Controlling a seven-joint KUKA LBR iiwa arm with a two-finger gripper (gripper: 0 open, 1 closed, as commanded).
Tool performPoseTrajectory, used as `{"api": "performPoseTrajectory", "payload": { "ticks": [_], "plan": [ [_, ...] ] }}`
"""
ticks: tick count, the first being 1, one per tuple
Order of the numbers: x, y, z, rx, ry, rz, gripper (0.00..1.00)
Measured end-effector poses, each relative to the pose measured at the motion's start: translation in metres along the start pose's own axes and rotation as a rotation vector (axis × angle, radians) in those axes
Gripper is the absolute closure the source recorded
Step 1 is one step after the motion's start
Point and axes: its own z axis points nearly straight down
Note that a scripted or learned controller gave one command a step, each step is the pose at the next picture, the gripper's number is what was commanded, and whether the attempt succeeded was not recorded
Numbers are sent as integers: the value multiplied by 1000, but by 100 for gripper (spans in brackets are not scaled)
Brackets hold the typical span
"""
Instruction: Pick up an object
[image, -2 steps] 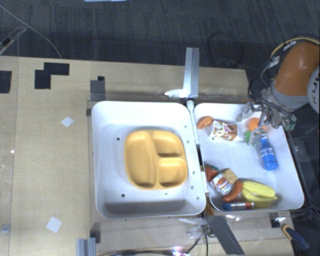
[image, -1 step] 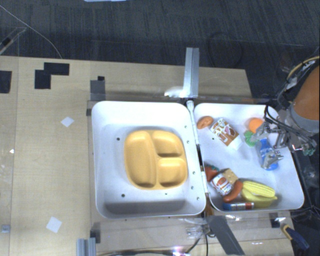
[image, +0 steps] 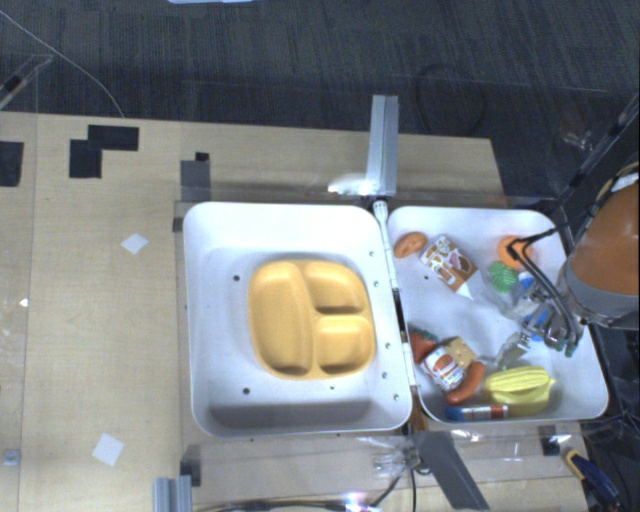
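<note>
The right bin (image: 590, 400) holds several small objects. Along its front edge lie a yellow corn-like toy (image: 520, 382) and a red and blue marker (image: 488, 411). A red sausage-like piece (image: 467, 384) and a small printed packet (image: 449, 361) lie just left of the corn. Farther back are a printed snack packet (image: 447, 262), a brown-orange piece (image: 409, 243) and a green item (image: 502, 275). My gripper (image: 517, 347) reaches down into the bin from the right, its tip just above the corn toy and right of the small packet. Nothing can be seen held in it.
The left bin (image: 215, 300) holds a yellow divided tray (image: 308, 317). The arm's orange band (image: 608, 250) hangs over the right bin's right rim. A metal post (image: 384, 140) stands behind the gap between the bins. Black cables (image: 530, 240) run over the back right corner.
</note>
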Motion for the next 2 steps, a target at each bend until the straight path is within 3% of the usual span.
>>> {"api": "performPoseTrajectory", "payload": {
  "ticks": [1,2],
  "plan": [
    [-17,107,-27,-1,6,359,0],
    [-77,139,0,10,10,483,0]
  ]
}}
